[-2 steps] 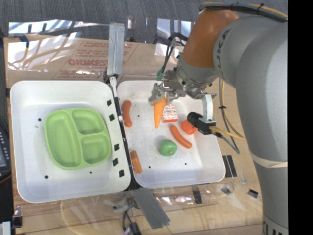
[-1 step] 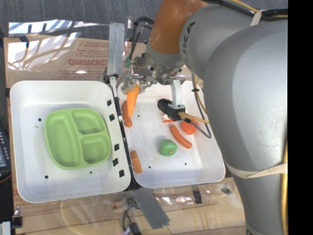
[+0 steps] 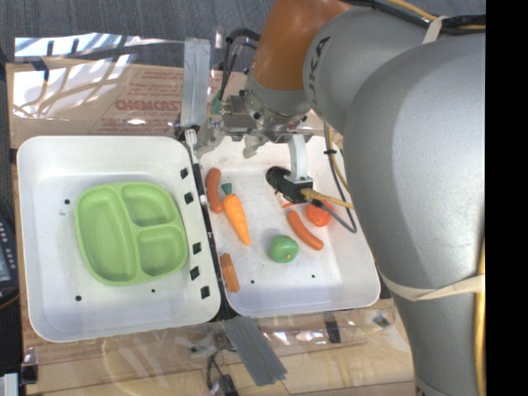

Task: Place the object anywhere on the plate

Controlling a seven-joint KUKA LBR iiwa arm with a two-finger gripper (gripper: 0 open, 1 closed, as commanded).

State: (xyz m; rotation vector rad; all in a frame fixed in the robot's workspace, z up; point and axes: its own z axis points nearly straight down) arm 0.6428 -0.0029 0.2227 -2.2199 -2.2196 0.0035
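The green three-section plate (image 3: 132, 233) sits left of centre in the left bin (image 3: 41, 172). Right of centre lies a pointed orange carrot (image 3: 237, 219) with a green top, below the gripper (image 3: 247, 143); I can't tell its jaw state.

One fixed camera looks down at a slant (from fairly near) on both white bins (image 3: 49, 163).
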